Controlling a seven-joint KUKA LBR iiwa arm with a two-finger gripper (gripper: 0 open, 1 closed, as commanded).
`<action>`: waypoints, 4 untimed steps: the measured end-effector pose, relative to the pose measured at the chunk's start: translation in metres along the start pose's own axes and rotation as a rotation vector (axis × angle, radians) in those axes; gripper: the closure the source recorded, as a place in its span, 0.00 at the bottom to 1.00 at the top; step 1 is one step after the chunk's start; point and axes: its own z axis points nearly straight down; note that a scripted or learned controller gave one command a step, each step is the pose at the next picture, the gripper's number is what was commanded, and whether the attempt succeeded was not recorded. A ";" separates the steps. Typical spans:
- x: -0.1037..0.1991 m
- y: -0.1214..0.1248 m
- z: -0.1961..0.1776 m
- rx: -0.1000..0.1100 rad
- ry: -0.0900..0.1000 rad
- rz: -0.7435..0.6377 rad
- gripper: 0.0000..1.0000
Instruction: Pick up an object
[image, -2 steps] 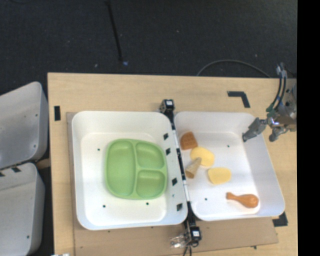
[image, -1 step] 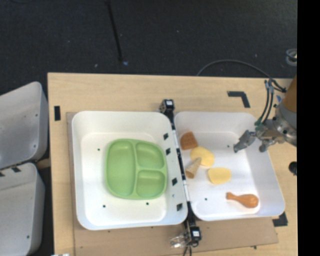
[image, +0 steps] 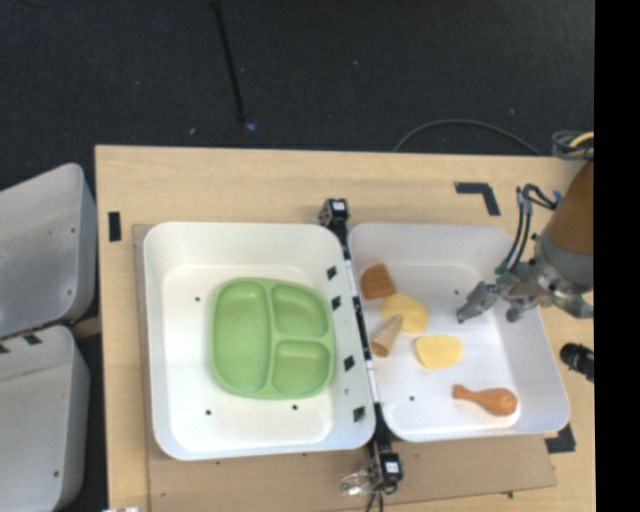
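Hand (image: 487, 300) is seen spread open, nothing gripped, over the right bin (image: 530, 400), near its right wall. Drumstick (image: 487, 400), two yellow pieces (image: 438, 351), brown chunk (image: 376, 282) lie inside. Green tray (image: 271, 336) sits in left bin (image: 170, 400).

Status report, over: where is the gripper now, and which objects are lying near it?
Gripper above right bin, nothing between its fingers. Yellow piece nearest, drumstick below it. Green tray in left bin, out of the way.
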 end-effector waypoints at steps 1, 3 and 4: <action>-0.002 -0.002 0.042 -0.003 -0.001 0.000 0.00; -0.001 0.009 -0.022 -0.011 -0.002 -0.003 1.00; -0.003 0.010 -0.070 -0.011 -0.002 -0.004 1.00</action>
